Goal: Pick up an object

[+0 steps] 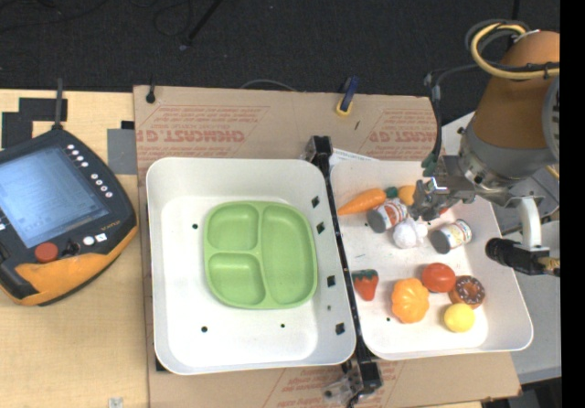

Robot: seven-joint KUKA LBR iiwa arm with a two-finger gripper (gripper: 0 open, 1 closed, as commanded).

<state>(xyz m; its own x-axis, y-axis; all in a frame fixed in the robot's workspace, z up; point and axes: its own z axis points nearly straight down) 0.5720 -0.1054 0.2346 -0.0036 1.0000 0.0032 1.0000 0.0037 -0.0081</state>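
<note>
The grey arm with its orange band [517, 95] reaches in from the right, bent downward, its dark metal claw [430, 200] lowered.

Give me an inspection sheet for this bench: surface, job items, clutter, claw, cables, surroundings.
Surface: two white bins, left bin, right bin, on cardboard.
Job's things: right bin holds carrot, orange pepper, tomato, lemon, doughnut, strawberry, two small cans.
Clutter: green divided plate in left bin.
Claw: claw low over the cans; grip unclear.
Cables: yellow loop on arm; black leads at the back.
Surroundings: teach pendant at left.
</note>
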